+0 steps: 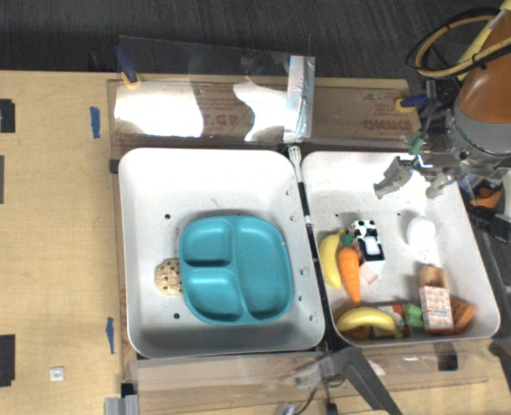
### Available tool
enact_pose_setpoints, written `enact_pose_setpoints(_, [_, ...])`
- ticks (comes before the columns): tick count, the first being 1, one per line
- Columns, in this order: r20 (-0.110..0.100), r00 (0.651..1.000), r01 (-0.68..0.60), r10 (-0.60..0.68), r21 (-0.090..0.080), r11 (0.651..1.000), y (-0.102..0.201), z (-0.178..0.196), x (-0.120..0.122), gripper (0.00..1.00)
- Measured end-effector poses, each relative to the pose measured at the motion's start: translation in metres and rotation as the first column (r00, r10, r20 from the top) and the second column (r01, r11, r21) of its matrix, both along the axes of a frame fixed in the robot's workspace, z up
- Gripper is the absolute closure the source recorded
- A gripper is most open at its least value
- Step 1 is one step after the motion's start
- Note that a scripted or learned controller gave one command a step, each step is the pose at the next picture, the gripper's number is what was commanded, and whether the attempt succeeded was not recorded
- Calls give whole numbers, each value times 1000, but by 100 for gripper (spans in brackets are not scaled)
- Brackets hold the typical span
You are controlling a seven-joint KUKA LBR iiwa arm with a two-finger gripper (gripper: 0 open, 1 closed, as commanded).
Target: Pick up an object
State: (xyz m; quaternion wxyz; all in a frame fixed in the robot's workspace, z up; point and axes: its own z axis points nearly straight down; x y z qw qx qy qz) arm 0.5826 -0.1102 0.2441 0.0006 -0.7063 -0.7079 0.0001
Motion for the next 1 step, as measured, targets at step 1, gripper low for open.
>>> enact_pose_setpoints(1, [-3,991,-135,135,1,991,17,-88,-32,0])
